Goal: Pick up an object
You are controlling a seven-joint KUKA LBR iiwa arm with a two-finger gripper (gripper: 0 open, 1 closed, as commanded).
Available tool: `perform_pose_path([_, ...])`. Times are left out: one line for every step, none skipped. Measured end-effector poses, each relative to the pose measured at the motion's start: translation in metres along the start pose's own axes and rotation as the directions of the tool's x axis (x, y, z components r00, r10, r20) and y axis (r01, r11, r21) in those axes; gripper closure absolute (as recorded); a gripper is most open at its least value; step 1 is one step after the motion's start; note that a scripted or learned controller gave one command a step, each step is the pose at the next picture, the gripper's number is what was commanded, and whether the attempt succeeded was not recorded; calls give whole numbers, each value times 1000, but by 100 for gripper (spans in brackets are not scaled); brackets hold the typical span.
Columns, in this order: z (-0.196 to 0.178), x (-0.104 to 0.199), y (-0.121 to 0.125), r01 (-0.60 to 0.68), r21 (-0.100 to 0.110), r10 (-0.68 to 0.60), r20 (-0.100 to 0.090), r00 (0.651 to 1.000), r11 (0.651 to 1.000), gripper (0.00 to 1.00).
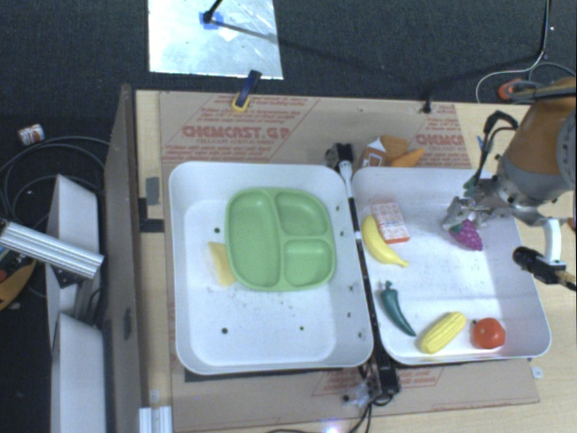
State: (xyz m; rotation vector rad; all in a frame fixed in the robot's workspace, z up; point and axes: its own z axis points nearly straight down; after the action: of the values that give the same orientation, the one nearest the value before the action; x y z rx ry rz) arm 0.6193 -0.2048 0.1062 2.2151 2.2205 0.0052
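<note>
One corn (443, 331), one tomato (488, 333), one pepper (396, 307)

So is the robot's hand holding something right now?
Hand: right over the purple grapes in the right bin; whether it grips them cannot be told.

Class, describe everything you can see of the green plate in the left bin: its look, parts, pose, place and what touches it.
The green plate is pale green, smooth and plastic-looking, a rounded square with three sections: one long at its left, two smaller at its right. It lies flat, open side up, nothing in it, in the upper middle of the left bin. A yellow piece sticks out from under its left edge, touching it. Dark specks dot the bin floor just below it.
</note>
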Motion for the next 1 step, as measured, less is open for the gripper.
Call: perform_pose_path([-94,71,-17,7,0,-7,-3,1000,1000,100])
